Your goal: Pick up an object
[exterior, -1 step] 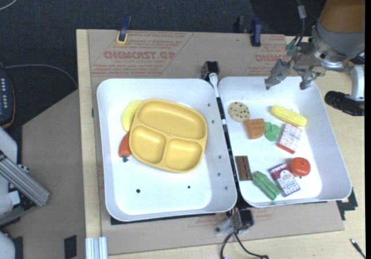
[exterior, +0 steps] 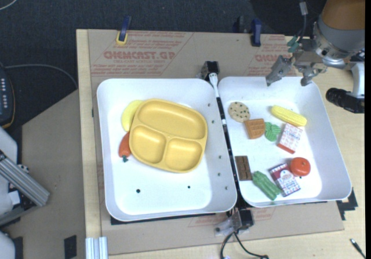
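My gripper (exterior: 290,76) hangs open over the far edge of the right bin (exterior: 333,153), its two grey fingers spread apart with nothing between them. Below it in that bin lie a yellow corn cob (exterior: 288,115), a round cookie (exterior: 238,111), an orange-brown block (exterior: 254,128), a small green piece (exterior: 272,131), a red-and-white packet (exterior: 290,138), a red tomato (exterior: 299,166), a brown chocolate bar (exterior: 243,167), a green pickle (exterior: 265,185) and a red box (exterior: 286,179).
The left bin (exterior: 110,171) holds a yellow divided tray (exterior: 168,135), with a yellow banana (exterior: 130,114) and a red-orange carrot (exterior: 124,146) tucked at its left side. A black divider clip (exterior: 210,69) sits between the bins at the back.
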Robot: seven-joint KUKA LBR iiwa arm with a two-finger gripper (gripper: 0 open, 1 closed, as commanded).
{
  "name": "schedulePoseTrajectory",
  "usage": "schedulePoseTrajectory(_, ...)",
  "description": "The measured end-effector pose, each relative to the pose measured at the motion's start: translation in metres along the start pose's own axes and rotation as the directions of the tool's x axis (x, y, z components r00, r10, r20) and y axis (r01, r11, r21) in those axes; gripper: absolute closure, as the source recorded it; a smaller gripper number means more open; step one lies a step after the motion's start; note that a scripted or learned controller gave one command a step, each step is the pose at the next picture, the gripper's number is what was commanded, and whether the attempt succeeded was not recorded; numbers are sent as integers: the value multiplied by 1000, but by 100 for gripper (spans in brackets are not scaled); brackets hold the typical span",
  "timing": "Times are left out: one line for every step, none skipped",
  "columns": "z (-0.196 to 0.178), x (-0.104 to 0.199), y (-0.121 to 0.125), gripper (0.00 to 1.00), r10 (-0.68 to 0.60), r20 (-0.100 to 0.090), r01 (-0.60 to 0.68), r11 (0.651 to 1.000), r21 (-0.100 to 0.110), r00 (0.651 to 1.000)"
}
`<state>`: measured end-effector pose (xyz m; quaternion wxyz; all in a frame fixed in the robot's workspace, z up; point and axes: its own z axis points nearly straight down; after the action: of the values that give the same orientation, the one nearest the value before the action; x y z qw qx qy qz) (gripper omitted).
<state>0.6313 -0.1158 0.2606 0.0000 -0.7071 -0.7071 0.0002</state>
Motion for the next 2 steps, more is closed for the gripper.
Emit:
schedulePoseTrajectory(47,-9,-1,0,1,0,-1,1000,4,1000)
schedulePoseTrajectory(91,-4,0,0,0,-1,0,1000,5,1000)
